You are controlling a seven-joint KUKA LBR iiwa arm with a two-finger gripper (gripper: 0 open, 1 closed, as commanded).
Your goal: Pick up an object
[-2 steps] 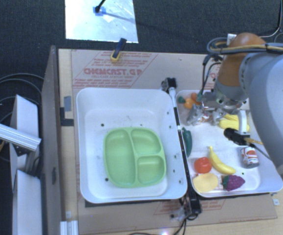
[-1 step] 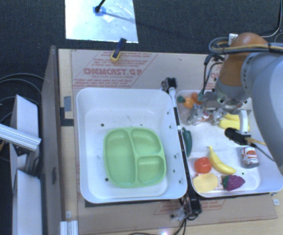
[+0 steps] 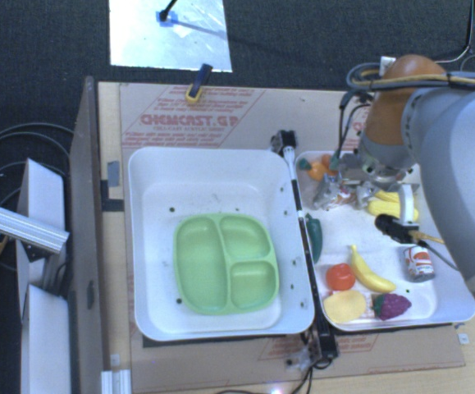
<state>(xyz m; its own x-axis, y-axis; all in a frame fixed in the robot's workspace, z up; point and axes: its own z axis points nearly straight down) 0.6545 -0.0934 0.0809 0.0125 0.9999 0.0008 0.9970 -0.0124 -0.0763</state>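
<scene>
Object for pickup not yet lifted: toys lie in the right bin (image 3: 454, 306), banana (image 3: 371, 272) and tomato (image 3: 340, 277) near side. Gripper (image 3: 348, 189) low at far end; fingers' state cannot be told.

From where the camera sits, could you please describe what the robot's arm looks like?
The arm is bulky, rounded and grey, with an orange band above the wrist. Thin dark cables loop beside that band. Its pincer is a small metallic part at the tip.
</scene>
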